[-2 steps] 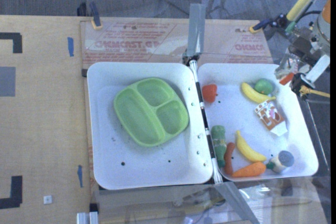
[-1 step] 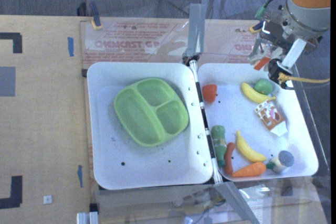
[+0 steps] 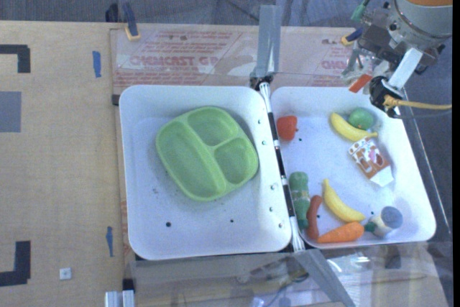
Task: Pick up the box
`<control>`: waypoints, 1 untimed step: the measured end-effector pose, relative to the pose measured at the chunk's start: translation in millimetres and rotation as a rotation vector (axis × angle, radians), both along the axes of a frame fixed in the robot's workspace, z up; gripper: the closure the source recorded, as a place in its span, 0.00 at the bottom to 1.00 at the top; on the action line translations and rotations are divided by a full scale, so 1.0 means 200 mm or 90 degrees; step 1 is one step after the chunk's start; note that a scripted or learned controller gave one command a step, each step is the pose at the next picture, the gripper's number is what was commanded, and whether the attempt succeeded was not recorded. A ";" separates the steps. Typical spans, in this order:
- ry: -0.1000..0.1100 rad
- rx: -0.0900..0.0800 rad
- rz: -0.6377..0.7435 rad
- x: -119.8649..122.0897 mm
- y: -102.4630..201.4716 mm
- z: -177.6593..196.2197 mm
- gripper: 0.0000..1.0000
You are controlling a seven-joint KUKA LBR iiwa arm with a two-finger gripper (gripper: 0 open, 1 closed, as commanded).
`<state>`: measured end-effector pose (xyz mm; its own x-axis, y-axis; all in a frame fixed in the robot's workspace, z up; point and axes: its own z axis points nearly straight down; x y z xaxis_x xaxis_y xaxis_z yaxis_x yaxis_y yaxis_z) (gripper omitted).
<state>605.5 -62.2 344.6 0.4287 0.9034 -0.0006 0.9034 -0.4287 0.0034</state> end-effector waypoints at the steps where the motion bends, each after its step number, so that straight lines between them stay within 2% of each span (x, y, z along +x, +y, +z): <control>1: 0.001 0.001 0.005 0.31 0.36 -0.22 1.00</control>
<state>666.7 8.9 299.9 0.4221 0.9066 0.0001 0.9066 -0.4221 0.0007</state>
